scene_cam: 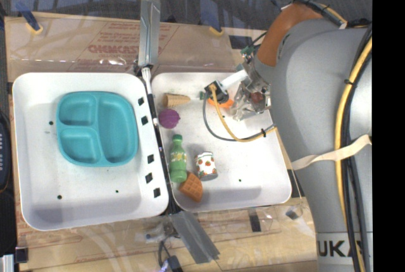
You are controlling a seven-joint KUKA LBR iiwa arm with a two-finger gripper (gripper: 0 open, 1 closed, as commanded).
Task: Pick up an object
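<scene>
gripper: I see it (248,103) low over the back right part of the right bin (272,191), just beside the nearest item.
jaws: cannot tell how far open; wrist hardware blocks my view. I see nothing held.
nearest target: small orange item (220,98), toward bin centre from the gripper. Possibly a toy carrot, not sure.
handling, orange item: I'd judge it light, rigid and smooth. Take it across the narrow body; it could roll or squirt out.
other options: tan cone (177,99) and purple ball (169,117) near the left wall; green bottle (178,158), small can (205,165) and waffle-textured piece (191,187) toward the front.
handling, bottle: lying down and probably hollow plastic, so light and slick. Grip mid-body across its width. It is tight against the wall, so there is little clearance on that side.
handling, can: upright and stiff, with open space around it. Easiest pick, in my view.
handling, ball: round, likely to slip unless centred.
left bin (25,157): teal divided plate (98,127). Broad and flat, so only its rim is graspable.
writing: red print on the sheet (107,48) over the surface behind the bins reads roughly "CHEMCAST". "UKA" shows on the arm base (335,245).
labels: the bottle's yellow label and the can's pattern are too small to read.
</scene>
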